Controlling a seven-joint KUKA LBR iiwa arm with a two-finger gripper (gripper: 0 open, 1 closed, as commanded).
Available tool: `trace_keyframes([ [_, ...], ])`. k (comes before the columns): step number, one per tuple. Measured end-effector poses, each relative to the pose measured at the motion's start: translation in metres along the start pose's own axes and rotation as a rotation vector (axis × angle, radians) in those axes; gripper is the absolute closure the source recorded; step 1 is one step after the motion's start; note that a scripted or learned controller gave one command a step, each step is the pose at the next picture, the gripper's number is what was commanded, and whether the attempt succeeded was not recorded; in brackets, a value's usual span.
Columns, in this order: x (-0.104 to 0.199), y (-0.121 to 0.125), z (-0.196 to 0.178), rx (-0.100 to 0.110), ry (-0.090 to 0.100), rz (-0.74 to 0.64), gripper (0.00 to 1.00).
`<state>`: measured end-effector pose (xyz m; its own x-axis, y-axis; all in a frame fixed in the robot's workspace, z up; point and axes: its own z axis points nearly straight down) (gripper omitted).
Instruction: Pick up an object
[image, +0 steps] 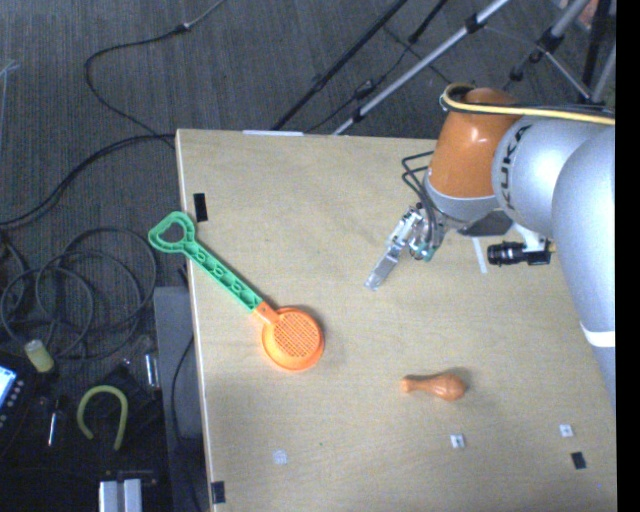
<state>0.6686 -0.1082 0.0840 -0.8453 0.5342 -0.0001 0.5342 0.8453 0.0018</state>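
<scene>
— Where is the arm (560, 190)?

— It reaches in from the right at the far side of the tan board (330, 200). The orange band sits above the wrist, and the wrist tips down and to the left, so the gripper (385, 272) hangs over the bare board right of its middle.

— Is anything held?

— Nothing shows between the fingers. Whether they are spread or pressed together cannot be told, as they look like one pale sliver.

— And the objects?

— An orange strainer with a green handle (245, 295) lies left of centre, the handle running far-left past the board's edge. A small tan pear-shaped piece (438, 385) lies nearer, well apart from the gripper.
</scene>
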Motion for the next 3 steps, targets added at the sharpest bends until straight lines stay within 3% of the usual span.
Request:
trace_keyframes([
  [1, -0.019, -0.058, -0.009, 0.001, -0.002, 0.360, 0.00],
  [2, -0.034, -0.057, -0.035, 0.002, -0.002, 0.678, 0.00],
  [3, -0.031, -0.049, 0.000, 0.003, -0.001, 0.371, 0.00],
])
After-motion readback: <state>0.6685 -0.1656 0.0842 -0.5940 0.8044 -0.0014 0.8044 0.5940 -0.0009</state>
